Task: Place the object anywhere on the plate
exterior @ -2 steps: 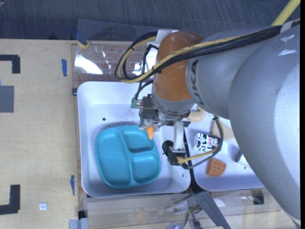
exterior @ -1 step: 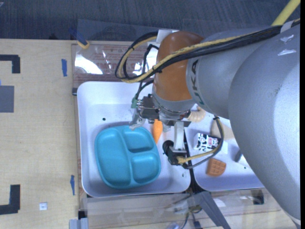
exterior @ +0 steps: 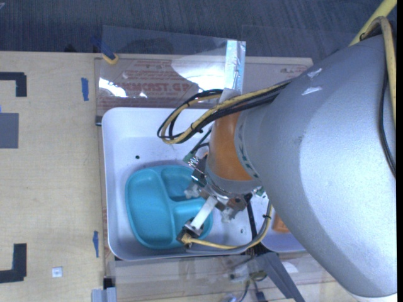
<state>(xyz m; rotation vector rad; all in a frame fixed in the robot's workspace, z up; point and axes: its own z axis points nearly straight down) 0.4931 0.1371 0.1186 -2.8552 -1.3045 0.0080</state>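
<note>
A bin point(exterior: 123, 143) sits on the table point(exterior: 50, 168), with a wide stretch of table to its left. A plate point(exterior: 151, 209) lies in the bin's near-left part, close to the near and left walls, with a stretch of bin floor between it and the far wall. The arm point(exterior: 315, 156) reaches in from the right over the bin's right half, its wrist end above the plate's right edge, and a plastic sheet point(exterior: 170, 68) lies just behind the bin's far wall.

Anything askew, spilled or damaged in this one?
Nothing stands out. The blue plate lies whole in the white bin, with nothing spilled beside it. The arm hides everything further right, so that side cannot be judged.
</note>
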